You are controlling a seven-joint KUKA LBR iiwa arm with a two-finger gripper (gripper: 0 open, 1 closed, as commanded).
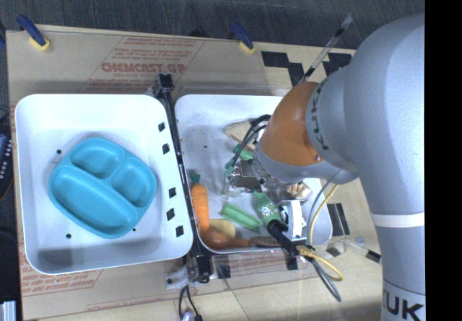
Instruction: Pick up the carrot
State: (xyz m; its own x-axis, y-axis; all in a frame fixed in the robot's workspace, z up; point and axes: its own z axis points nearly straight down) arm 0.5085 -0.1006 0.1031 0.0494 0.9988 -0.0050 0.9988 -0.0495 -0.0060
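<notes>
Two bins, side by side on the bench.
A tray is set in the left bin; a carrot lies by the right bin's left wall, beside what may be other food items under the arm.

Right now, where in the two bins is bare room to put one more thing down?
Left bin: bare floor all around the blue tray, widest along the top edge. Right bin: a bare patch at the top left, above the carrot. Its lower half is crowded with items under the arm.

Brown bench, 2 white bins side by side, blue clamps
</notes>
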